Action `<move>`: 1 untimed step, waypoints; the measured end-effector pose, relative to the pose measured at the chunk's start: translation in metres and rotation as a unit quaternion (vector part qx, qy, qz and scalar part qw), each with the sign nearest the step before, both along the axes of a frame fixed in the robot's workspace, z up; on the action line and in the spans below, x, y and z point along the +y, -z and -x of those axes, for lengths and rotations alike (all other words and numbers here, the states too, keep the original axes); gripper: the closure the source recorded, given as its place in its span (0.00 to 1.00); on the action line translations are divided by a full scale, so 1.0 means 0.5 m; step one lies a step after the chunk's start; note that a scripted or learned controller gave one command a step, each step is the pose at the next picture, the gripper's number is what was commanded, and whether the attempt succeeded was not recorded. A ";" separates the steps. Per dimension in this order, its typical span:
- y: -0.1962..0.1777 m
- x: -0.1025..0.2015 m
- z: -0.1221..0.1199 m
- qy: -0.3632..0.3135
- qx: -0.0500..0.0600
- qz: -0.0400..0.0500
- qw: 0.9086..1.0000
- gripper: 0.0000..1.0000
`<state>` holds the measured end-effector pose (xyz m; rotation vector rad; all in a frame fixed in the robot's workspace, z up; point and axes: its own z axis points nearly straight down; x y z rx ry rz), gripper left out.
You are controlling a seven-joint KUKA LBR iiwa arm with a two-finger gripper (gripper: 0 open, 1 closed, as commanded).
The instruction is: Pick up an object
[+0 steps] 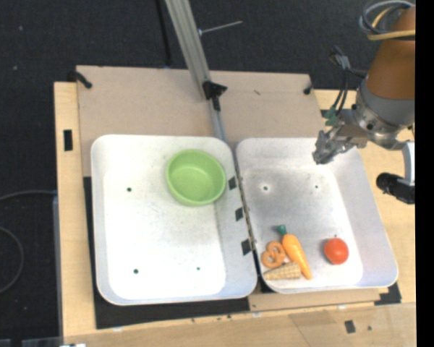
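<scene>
Camera view: arm enters from the right, gripper (324, 155) hovers over the top-right corner of the right bin (304, 172). Can't tell how the jaws stand, too small and dark; nothing visible between them. Objects sit at the right bin's near edge, well apart from the gripper: toy carrot (295, 254), pretzel (273, 253) touching its left side, a tan wedge-shaped piece (284, 272) just below both, tomato (335, 251) off to the right. Left bin (130, 230) holds a green bowl (195, 177), upright, near its top right.
</scene>
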<state>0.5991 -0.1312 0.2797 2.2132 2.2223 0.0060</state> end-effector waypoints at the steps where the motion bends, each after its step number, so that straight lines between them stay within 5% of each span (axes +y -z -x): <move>1: -0.010 0.095 0.032 -0.001 0.002 -0.001 1.000 1.00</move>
